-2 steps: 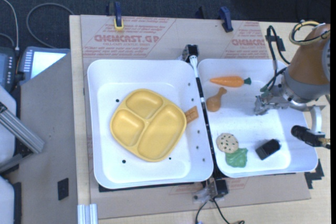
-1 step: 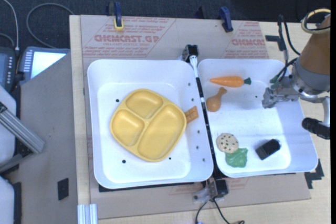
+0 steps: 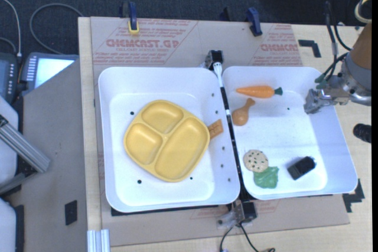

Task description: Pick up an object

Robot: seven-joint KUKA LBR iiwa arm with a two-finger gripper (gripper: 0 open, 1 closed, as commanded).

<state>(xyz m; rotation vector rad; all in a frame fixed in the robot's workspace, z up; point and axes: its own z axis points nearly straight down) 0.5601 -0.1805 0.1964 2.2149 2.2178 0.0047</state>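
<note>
Our gripper (image 3: pixel 313 102) hangs at the right edge of the right bin (image 3: pixel 333 144), its metal tip over the bin's upper right wall; nothing is seen in it, and at this angle we cannot tell its state. No object has been picked yet. The nearest candidate is the toy carrot (image 3: pixel 257 91), lying crosswise near the bin's far wall, well to the gripper's left. Just below it, by the divider between the bins, rests a tan drumstick-shaped piece (image 3: pixel 241 114). Toward the near wall we see a speckled cookie (image 3: pixel 256 160) touching a green leafy piece (image 3: pixel 267 177), and apart from them a small black block (image 3: pixel 302 167). The left bin (image 3: pixel 112 127) holds a yellow divided plate (image 3: pixel 167 140). For a clean pick, we judge the carrot or the black block the better choices: each lies clear of its neighbours. We would centre over the chosen piece, close across its narrow width, and descend straight, keeping off the bin wall.
</note>
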